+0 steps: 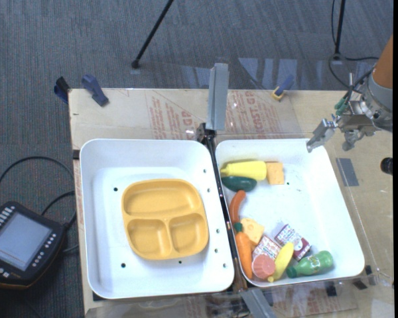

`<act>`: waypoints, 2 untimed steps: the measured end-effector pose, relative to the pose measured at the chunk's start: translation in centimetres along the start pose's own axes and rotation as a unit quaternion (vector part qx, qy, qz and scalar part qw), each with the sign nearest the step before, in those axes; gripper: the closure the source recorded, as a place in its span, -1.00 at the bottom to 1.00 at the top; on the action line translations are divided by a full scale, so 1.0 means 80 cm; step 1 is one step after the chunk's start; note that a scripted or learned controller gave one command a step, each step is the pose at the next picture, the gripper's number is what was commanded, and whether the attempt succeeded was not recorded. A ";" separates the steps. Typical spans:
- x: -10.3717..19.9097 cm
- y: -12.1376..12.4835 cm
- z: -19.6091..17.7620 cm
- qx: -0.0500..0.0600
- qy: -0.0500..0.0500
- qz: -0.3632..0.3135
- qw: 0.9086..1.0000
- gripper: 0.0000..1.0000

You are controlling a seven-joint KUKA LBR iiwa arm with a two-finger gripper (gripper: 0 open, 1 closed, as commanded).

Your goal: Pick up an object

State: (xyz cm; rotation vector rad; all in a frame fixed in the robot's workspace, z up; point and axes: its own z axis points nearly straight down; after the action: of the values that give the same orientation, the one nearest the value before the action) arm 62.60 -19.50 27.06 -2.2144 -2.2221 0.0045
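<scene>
My gripper (336,136) hangs above the far right corner of the right bin (322,197), open, with nothing between its fingers. The toy food lies along the bin's left and near sides, well away from the gripper. A yellow corn cob (245,169), a tan cracker (274,172) and a green cucumber (239,183) sit at the far left. Nearer lie an orange sausage (235,206), a cheese wedge (253,230), a carrot (244,254), two red-and-white packets (292,238), a banana (283,260) and a green bottle (312,264).
The left bin (103,177) holds a yellow divided plate (164,218). A grey upright post (217,105) stands behind the seam between the bins. Blue clamps (93,89) sit at the bench's far left, and a teach pendant (16,240) lies on the floor to the left.
</scene>
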 end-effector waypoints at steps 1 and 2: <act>0.123 -0.019 0.143 0.005 0.001 -0.007 1.000 -1.00; 0.132 -0.059 0.057 -0.001 -0.001 -0.063 0.998 -1.00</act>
State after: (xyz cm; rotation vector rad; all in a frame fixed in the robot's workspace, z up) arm 57.79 -8.92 22.58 -2.0715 -2.3595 0.0020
